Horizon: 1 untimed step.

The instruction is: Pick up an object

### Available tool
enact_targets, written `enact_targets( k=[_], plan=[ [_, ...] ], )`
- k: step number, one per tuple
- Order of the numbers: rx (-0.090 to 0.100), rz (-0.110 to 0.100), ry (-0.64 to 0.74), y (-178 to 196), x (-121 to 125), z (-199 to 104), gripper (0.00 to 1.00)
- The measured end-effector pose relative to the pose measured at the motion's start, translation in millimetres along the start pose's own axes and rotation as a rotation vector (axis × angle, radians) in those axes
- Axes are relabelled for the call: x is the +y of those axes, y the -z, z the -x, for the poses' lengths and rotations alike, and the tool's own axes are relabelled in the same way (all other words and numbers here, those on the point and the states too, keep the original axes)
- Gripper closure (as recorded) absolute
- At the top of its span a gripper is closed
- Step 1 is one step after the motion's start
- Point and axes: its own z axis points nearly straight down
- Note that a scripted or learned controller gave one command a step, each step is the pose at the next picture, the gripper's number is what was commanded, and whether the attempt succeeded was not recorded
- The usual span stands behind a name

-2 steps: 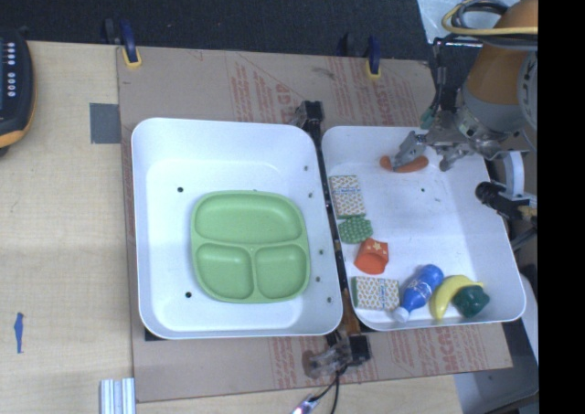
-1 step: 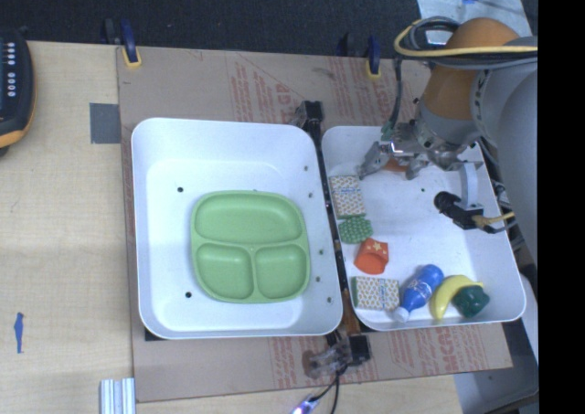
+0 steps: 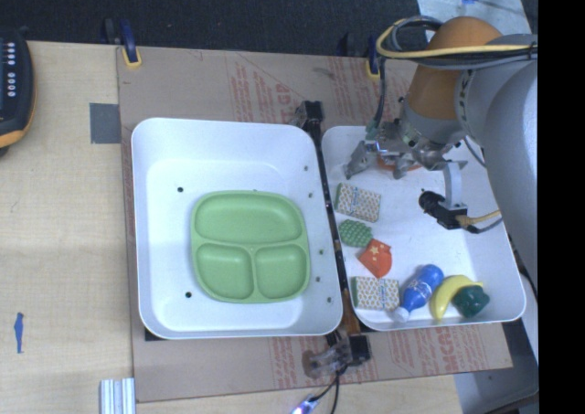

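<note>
My gripper (image 3: 377, 158) hangs over the far end of the right bin (image 3: 498, 257), just beyond the objects. Nearest to it lies a patterned packet (image 3: 357, 203), then a green packet (image 3: 355, 232) and a red object (image 3: 376, 258). Along the near end sit another patterned packet (image 3: 376, 292), a blue bottle (image 3: 419, 289), a yellow banana (image 3: 448, 295) and a dark green object (image 3: 472, 301). Nothing shows in the gripper.
The left bin (image 3: 164, 175) holds a green divided plate (image 3: 249, 245). The arm's grey body and orange band (image 3: 462, 37) cover the right bin's far right corner. A black part with a cable (image 3: 443, 209) hangs over that bin's right side.
</note>
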Motion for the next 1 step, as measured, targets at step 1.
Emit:
enact_targets(
  k=[1],
  plan=[
    [0.0,0.002,-0.002,101.9,-0.6,112.4,0.0]
  ],
)
